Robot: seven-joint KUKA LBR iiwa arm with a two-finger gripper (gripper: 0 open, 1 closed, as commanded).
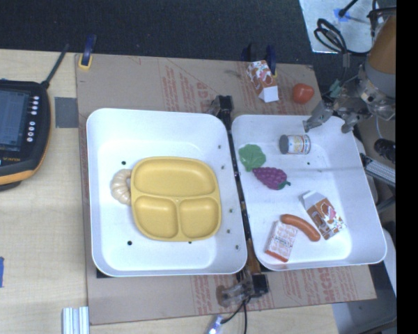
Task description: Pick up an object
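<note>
Small can (295, 144), lying on its side in the right bin (362, 186), its long axis left to right; the gripper (332, 115) hangs just beyond the can's right end, over the bin's far corner, fingers spread and holding nothing

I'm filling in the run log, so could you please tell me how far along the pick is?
Nothing looks picked yet. The gripper hangs by the right bin's far corner with nothing between its fingers. The small can, grapes, sausage and cartons all lie in the bin. The descent, grasp and lift remain.
</note>
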